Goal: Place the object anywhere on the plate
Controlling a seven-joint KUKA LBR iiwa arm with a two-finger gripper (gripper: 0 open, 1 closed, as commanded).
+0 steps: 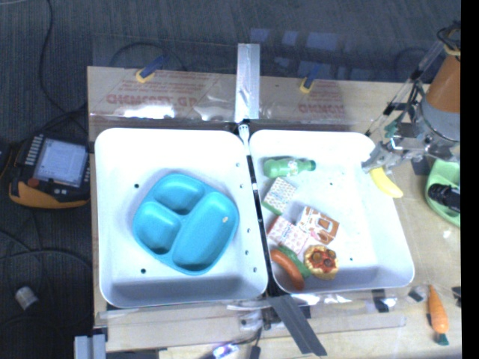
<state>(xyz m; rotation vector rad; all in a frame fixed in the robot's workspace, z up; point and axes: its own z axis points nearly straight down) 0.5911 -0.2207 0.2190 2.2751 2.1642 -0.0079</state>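
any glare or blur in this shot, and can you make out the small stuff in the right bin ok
Camera view: bright glare on the plastic sheet behind the bins, and the white right bin looks near blown out; the blue plate reads clearly with a soft sheen; the green bottle and small food boxes are soft, print unreadable; the gripper by the yellow banana is blurry.
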